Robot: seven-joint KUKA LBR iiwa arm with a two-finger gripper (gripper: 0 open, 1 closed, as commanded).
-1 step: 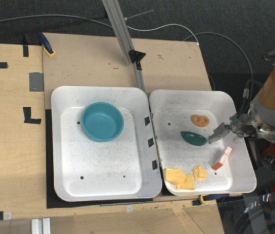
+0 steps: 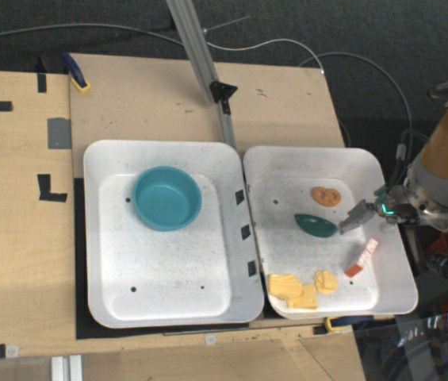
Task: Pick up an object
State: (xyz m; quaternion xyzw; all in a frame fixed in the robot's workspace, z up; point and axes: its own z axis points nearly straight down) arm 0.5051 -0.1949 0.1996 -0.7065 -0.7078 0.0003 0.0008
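Two shallow white bins sit side by side on the worktop (image 2: 168,94). The left bin (image 2: 112,292) carries a teal bowl (image 2: 167,198), upright, in its upper half. The right bin (image 2: 287,165) carries several small things: an orange pretzel-shaped piece (image 2: 326,196) near its upper middle, a dark green spoon-like scoop (image 2: 315,225) just below it, a small pink and red stick (image 2: 361,258) lying tilted toward the right wall, and a cluster of yellow pieces (image 2: 295,290) along the lower edge, with one more yellow lump (image 2: 326,281) just beside the cluster.

The arm reaches in from the right, and the tool (image 2: 358,215) hangs over the right side of the right bin. Whether it is spread or pressed together cannot be told. Its grey tip points left and down toward the scoop, whose right end lies just beside the tip; contact cannot be judged. The pretzel piece lies up and left of the tip, near it, and the stick lies below it, apart.
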